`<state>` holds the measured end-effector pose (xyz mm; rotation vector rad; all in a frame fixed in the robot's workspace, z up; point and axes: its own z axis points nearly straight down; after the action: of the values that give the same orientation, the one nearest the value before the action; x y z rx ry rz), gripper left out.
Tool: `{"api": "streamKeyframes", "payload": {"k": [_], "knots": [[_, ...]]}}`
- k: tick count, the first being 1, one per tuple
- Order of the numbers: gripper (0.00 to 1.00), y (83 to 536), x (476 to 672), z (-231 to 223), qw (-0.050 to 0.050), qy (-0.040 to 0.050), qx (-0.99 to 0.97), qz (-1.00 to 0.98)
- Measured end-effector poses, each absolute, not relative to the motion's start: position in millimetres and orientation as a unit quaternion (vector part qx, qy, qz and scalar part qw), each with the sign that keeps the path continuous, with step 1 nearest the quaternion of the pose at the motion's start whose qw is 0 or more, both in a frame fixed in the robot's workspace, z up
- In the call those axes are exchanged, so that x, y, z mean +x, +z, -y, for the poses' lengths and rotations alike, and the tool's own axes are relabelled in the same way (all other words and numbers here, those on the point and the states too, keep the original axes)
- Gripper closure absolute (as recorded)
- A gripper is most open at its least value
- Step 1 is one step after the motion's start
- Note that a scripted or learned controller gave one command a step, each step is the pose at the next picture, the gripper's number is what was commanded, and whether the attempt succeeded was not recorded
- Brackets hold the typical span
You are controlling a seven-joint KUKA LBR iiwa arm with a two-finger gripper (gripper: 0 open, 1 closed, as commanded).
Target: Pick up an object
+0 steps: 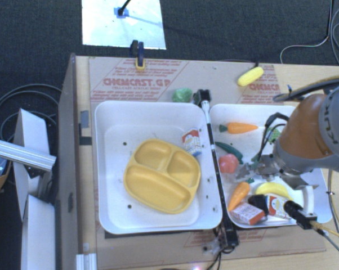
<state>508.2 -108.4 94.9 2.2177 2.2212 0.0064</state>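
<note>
The right bin [221, 112] holds several toy foods. An orange carrot [241, 128] lies at the back, with a dark green pod [230, 149] in front of it. A red round fruit [228, 163] sits left of centre. Nearer the front are a second carrot [239, 194], a yellow banana [272, 189], a red box [248, 213] and a small red-and-white bottle [277, 207]. My gripper [247, 171] hangs low over this bin, just right of the red fruit and above the second carrot. The arm [307, 136] hides the bin's right part.
The left bin [110, 151] bears a yellow divided tray [161, 175] and a small red-and-white packet [192, 142] by its right wall. On the cardboard behind the bins lie a yellow piece [250, 76], a green lump [182, 95] and a black clamp [137, 52].
</note>
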Motion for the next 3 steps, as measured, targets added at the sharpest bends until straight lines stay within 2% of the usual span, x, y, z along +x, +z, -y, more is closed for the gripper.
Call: {"api": "streamKeyframes", "payload": {"k": [1,2,3], "knots": [[0.0,93.5,569.6,83.5,0.002,0.0024,0.704,-0.71],[0.0,84.1,636.3,92.6,0.001,-0.0002,0.705,-0.709],[0.0,81.2,662.3,87.4,-0.014,-0.0122,0.706,-0.708]]}}
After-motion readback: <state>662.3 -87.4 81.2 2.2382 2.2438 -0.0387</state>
